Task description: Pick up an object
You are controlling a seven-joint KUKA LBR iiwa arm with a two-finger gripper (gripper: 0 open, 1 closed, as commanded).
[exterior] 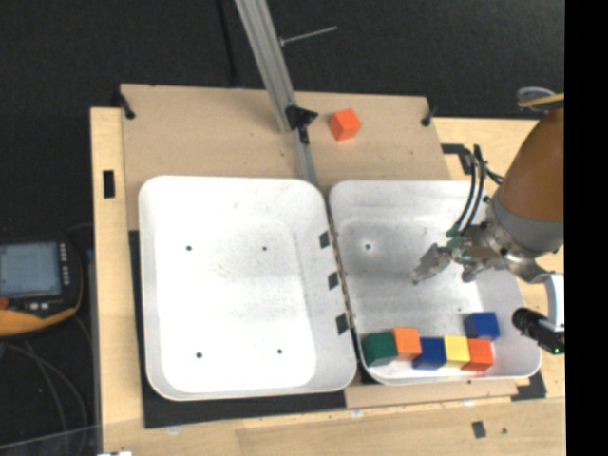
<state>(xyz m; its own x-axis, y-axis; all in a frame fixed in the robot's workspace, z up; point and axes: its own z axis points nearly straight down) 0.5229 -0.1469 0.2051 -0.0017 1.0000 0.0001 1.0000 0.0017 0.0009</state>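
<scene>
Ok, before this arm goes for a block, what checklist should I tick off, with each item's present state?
1. Blocks within the right bin: ok, a row from the green block to the blue block lies along its near edge.
2. Gripper above that bin: ok.
3. Gripper over a block: not ok, it hangs over bare floor.
4. Fingers open: cannot tell.
5. Orange cube on the bench behind the bins: not ok as target.

One fixed camera looks down at a slant from above the bench (275, 141), far enough to take in both white bins (237, 283) side by side.
</scene>
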